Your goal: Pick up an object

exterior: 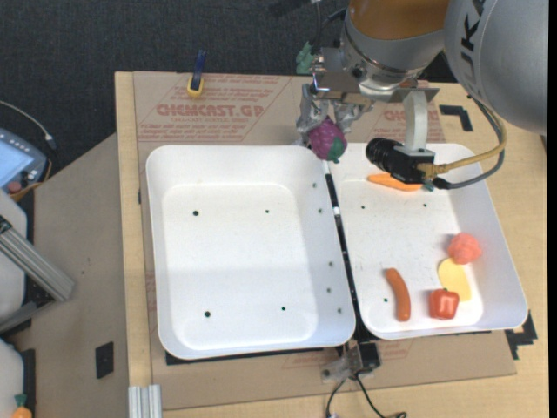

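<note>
The end effector (326,122), near the bench's far edge above the seam between the bins, is closed on a purple grape bunch (328,141) hanging below its fingers, a shallow-looking grip from which it could slip during travel.

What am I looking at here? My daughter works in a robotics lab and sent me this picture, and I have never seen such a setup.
One camera, fixed above a bench, looks down at a slant. The big grey and orange machine is a robot arm reaching in from the right. Its gripper, a two-finger claw, holds a purple toy above the bins' far edge. Below are two shallow white bins: the left bin and the right bin. The right one holds toy food: a carrot, a sausage, a red pepper, a yellow piece and a pink ball.
</note>
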`<act>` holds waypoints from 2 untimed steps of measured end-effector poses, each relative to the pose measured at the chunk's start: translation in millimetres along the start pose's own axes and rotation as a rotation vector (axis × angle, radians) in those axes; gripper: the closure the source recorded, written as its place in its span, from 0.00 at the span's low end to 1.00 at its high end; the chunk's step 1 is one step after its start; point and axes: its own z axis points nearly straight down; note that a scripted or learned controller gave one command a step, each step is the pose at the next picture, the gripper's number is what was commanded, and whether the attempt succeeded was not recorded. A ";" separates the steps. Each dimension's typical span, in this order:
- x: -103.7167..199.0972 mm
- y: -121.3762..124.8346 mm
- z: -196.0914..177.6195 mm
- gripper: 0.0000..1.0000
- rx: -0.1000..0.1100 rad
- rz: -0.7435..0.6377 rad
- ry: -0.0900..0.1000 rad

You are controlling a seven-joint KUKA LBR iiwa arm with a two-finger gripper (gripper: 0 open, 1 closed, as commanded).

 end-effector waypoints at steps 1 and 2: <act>0.3 0.6 -10.0 1.00 -0.002 -0.001 -0.001; 97.1 -13.6 51.1 1.00 0.025 -0.005 0.004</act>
